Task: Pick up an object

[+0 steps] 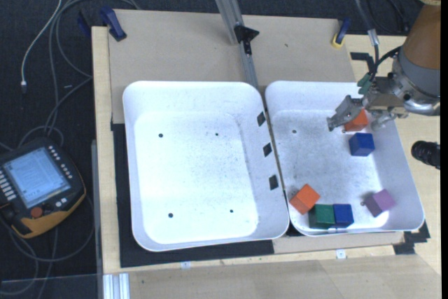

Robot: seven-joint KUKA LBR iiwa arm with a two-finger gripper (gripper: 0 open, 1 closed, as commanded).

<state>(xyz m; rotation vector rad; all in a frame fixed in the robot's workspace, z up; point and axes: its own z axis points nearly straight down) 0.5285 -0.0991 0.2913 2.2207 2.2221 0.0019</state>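
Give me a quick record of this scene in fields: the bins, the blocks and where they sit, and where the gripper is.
bins: left bin and right bin, white, side by side
blocks: all in the right bin
upper blocks: orange-red block at the gripper, blue block just below it
front edge blocks: orange block, green block touching a second blue block, purple block further right
gripper: gripper low over the right bin's upper right, by the orange-red block
grasp: cannot tell
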